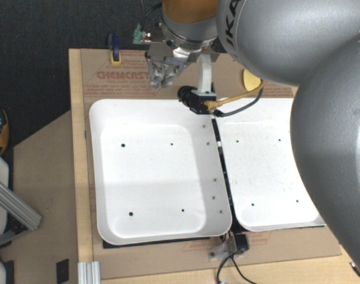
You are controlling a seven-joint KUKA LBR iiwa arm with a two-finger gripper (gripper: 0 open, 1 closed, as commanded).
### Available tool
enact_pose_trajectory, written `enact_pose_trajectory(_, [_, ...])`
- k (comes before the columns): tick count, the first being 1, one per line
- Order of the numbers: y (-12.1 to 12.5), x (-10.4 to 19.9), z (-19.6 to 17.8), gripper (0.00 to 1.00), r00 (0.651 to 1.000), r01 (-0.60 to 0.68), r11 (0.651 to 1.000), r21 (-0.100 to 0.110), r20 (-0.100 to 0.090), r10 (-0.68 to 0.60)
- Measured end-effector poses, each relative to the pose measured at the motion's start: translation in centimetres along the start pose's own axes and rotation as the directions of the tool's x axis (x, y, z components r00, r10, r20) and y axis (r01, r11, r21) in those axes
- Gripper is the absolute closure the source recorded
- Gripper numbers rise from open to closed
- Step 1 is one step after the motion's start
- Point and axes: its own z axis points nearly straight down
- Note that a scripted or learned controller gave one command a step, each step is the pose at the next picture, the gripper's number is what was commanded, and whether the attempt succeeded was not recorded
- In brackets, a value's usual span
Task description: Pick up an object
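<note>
You have one arm [298, 34], by far the biggest thing here, reaching in from the right and covering the outer part of the right bin [269, 222]. Under it lies one brown board [79, 158] carrying two shallow white bins, the left bin [97, 158] and its neighbour set close side by side. Your one gripper [160, 77] hangs beyond the far rim of the left bin, over the board rather than over either floor. Whether it is spread or pressed together I cannot tell, and I would not count it as holding anything. Where the object lies I cannot tell either; my guess is the stretch of right bin under the arm. So, to do this step well, bring the gripper over a bin floor and settle on a target before you descend. One blue clamp [115, 45] sits at the board's far edge, and each bin floor shows four small dark dots [122, 145].
</note>
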Motion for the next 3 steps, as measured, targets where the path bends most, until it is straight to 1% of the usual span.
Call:
enact_pose_trajectory(1, [1.7, -11.4, -3.4, 1.00, 1.000, -0.010, 1.000, -0.003, 0.006, 0.010])
enact_pose_trajectory(2, [2.5, -0.4, 5.8, 1.00, 1.000, 0.010, 1.000, 0.012, 0.000, -0.010])
enact_pose_trajectory(3, [2.8, -4.1, 0.5, 1.00, 1.000, -0.002, 1.000, -0.002, 0.001, 0.002])
